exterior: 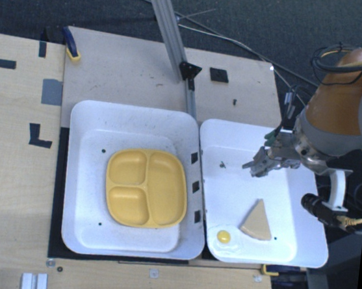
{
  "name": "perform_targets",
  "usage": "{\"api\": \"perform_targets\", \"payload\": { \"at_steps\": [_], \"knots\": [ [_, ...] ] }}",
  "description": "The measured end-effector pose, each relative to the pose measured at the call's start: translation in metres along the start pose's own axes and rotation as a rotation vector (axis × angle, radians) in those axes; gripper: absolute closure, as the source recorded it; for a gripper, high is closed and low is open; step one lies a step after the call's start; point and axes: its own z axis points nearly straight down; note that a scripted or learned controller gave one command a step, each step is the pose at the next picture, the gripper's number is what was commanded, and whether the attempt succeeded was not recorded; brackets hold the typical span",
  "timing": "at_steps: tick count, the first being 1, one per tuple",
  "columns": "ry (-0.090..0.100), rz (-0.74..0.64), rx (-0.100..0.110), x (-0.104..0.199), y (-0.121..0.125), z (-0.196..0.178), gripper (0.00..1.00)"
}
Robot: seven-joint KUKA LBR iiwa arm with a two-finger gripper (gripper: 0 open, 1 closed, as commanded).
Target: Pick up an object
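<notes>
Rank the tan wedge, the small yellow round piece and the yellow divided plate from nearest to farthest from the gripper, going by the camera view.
Measured from the gripper:
1. Tan wedge, just below it in the right bin.
2. Small yellow round piece, at that bin's lower left corner, slightly farther.
3. Yellow divided plate, across the divider in the left bin, clearly farthest.

One camera up above my bench, fixed, tilted down.
It takes in both white bins side by side; my arm enters from its right.
</notes>
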Motion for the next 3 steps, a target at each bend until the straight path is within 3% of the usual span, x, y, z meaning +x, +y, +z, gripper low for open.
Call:
{"api": "perform_targets", "payload": {
  "at_steps": [2,3],
  "knots": [
    [-0.001,0.000,0.002,0.092,-0.014,0.033,1.00],
    [0.000,-0.002,-0.001,0.148,-0.019,0.025,1.00]
  ]
}}
